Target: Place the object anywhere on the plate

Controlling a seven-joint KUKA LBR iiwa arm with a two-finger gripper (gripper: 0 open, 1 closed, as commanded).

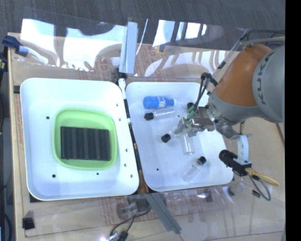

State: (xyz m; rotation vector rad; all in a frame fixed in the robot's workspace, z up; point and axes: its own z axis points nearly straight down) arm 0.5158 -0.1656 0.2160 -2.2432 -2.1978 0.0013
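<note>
Several clear plastic vials with black caps lie scattered in your right white bin; the gripper hovers among them, grip unreadable. Your green plate sits left.

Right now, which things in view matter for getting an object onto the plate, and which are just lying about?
For the job:
- green plate in the left bin
- gripper over the right bin
- clear vials beneath it, one closest

Lying about:
- blue-capped bottle
- vial beside it
- vial near the front
- dark grate on the plate
</note>
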